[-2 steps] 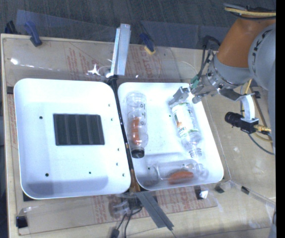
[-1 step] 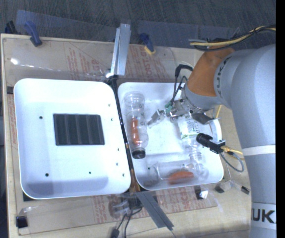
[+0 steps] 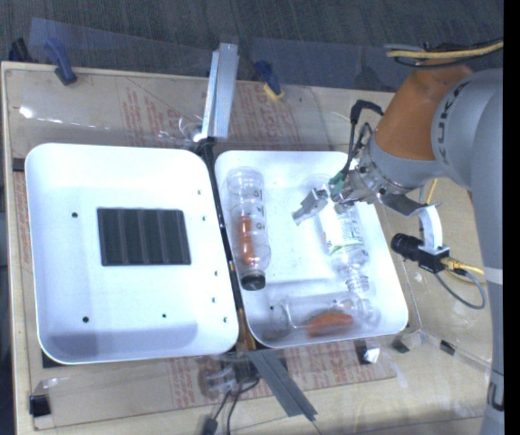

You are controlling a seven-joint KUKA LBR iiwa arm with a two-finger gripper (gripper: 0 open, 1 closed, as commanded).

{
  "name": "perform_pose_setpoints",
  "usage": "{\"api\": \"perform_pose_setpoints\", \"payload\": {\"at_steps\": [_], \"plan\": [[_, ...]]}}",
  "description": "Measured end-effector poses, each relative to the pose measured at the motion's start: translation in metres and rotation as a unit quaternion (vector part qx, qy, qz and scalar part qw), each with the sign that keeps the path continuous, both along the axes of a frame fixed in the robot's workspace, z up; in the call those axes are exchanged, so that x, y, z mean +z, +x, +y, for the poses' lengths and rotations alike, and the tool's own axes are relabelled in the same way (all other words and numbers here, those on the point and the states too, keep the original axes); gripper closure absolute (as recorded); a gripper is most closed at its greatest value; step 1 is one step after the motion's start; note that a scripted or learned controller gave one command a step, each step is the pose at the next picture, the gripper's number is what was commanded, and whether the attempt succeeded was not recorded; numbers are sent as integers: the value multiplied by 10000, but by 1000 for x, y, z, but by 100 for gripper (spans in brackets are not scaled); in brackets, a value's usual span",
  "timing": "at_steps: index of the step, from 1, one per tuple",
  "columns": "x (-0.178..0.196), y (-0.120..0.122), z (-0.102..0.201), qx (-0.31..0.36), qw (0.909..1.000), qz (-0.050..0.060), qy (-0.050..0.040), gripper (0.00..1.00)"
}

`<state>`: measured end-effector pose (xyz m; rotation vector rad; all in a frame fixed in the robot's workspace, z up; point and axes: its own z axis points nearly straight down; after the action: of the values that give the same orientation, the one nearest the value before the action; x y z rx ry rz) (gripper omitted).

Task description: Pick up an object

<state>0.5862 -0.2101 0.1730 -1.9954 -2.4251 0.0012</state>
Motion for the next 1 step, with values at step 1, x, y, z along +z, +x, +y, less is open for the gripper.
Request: {"api": "perform_pose_setpoints", "payload": {"at_steps": [1], "plan": [[3,-39,0,203,9998,11,4,0]]}}
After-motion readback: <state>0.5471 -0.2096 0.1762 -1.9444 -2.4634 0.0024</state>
